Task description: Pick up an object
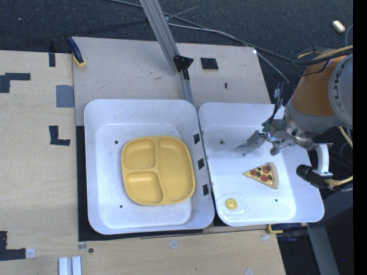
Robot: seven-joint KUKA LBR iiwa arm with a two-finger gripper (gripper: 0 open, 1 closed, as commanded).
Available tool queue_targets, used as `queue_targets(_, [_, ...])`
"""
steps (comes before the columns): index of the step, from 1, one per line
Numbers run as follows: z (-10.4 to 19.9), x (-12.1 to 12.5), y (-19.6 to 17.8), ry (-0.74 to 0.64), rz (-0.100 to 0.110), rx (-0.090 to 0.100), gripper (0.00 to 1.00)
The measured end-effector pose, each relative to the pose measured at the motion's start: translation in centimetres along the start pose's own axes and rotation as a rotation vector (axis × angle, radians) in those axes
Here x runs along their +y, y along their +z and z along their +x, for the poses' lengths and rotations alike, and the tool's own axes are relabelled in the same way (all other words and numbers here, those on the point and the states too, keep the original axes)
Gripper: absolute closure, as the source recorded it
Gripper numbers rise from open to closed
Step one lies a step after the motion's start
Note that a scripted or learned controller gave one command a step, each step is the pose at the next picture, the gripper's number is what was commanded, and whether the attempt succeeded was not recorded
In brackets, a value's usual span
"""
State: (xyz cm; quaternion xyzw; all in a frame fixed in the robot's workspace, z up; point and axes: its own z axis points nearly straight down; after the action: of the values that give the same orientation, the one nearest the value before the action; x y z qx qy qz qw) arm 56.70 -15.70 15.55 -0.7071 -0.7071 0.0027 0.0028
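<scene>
A toy pizza slice [263,174] lies in the right bin [229,116], toward its right side. A toy fried egg [232,205] sits near that bin's front edge. My gripper [262,146] hangs over the right bin just above and left of the pizza slice, its two fingers spread open with nothing between them. One finger [249,145] points left toward the bin's middle. The grey arm with its orange band [318,93] comes in from the right.
The left bin [97,153] holds a yellow divided plate [157,169]. A metal pole [163,30] slants down from the top to the gap between the bins. Cables run along the right side by the arm.
</scene>
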Motion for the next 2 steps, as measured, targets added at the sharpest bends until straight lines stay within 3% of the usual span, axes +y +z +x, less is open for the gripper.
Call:
queue_targets(1, [0.8, -0.9, 5.2, -0.001, 0.000, 0.001, 0.00])
queue_targets(2, [0.8, -0.7, 3.9, -0.003, -0.004, 0.001, 1.00])
